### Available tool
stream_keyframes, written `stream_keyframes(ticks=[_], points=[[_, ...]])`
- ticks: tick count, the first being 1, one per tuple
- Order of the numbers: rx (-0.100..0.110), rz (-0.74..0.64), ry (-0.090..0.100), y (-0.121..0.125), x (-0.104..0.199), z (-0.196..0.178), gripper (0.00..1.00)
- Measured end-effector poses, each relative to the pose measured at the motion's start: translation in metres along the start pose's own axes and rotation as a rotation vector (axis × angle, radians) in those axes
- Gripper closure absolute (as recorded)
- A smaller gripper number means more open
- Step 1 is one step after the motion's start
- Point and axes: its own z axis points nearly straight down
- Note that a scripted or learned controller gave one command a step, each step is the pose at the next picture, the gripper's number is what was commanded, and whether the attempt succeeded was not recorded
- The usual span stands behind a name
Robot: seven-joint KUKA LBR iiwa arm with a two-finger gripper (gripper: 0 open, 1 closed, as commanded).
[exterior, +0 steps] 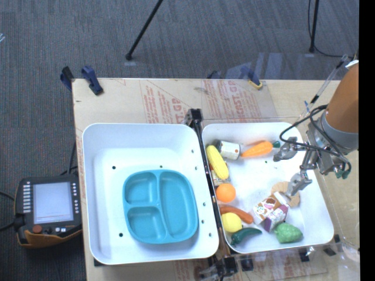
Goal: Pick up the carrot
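Note:
The carrot [256, 150], orange with a small green tip, lies on its side near the back of the right bin [319, 206]. My gripper [287, 170] hovers over the right side of that bin, just right of the carrot's green end. Its two fingers are spread apart, one finger [283, 153] close to the carrot tip and the other over a tan biscuit [288, 192]. The gripper is open, with nothing between the fingers. A second, thinner orange-red vegetable [237, 213] lies near the bin's front.
The right bin also holds a corn cob [217, 161], a white can [229, 150], an orange [225, 192], a lemon [232, 222], a dark green vegetable [246, 234], a green lump [288, 233] and a small printed carton [270, 211]. In the left bin [96, 157] sits a blue divided plate [159, 206].

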Motion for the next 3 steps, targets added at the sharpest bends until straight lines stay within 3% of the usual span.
stream_keyframes(ticks=[1,2,3], points=[[0.000,0.315,0.001,-0.025,-0.078,0.058,0.00],[0.000,0.498,0.000,-0.017,-0.087,0.092,0.00],[-0.005,0.694,-0.030,-0.026,-0.091,0.107,0.00]])
